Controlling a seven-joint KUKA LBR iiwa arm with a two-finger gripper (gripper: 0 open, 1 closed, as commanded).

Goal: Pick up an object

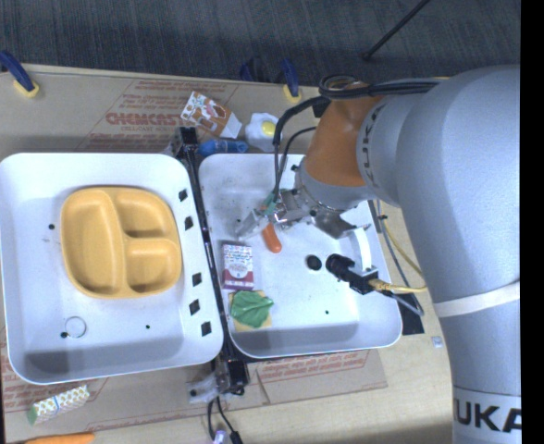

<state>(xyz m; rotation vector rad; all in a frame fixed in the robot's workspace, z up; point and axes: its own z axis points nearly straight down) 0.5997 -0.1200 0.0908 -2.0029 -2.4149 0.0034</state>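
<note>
Tool (274, 213) is positioned low over the right bin (383, 329), near its back-left part, presumably because the closest loose target is there. Orange piece (271, 240) is located just at the tool tip, on the bin floor or barely off it; a grasp cannot be confirmed. Whether the tool is spread or pressed together cannot be told from this angle. The piece is seen as small, elongated, bright orange and carrot-like, and is judged easy to pinch across its narrow width. Red-white packet (238, 264) and green item (251, 309) are left lying apart from it, nearer the front. Yellow tray (115, 239) is kept in the left bin (31, 340), well apart.
</note>
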